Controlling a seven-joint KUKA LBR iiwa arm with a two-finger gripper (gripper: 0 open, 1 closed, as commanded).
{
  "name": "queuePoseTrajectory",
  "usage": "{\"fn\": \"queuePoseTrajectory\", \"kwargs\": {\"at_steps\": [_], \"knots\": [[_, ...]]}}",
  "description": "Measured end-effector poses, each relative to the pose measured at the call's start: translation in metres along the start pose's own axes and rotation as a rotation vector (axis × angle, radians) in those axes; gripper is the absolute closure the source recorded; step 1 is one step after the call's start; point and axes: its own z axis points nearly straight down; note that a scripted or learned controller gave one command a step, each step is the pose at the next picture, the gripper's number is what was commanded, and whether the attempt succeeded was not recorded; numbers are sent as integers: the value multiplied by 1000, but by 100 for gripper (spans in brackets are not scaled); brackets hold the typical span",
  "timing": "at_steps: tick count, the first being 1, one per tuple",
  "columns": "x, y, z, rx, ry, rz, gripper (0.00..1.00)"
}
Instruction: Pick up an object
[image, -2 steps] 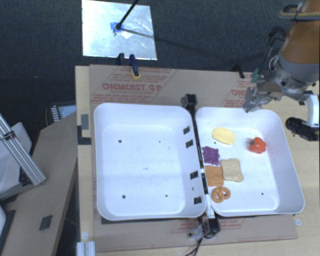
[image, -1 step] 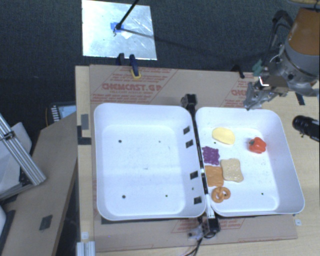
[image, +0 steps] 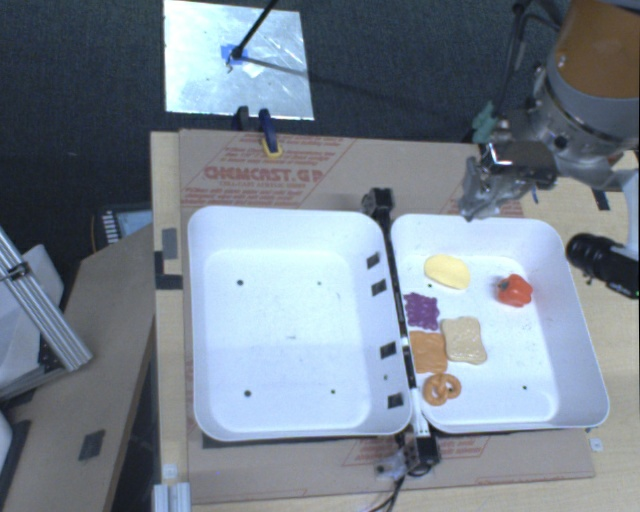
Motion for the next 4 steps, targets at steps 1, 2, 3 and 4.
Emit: {"fn": "queuePoseTrajectory", "kwargs": {"at_steps": [1, 2, 3, 4], "knots": [[66, -16, -36, 7, -1, 2, 100], [121, -15, -39, 10, -2, 4, 100], [158, -15, 17, 15, -5, 5, 100], [109, -16, 73, 16, -7, 16, 100]]}}
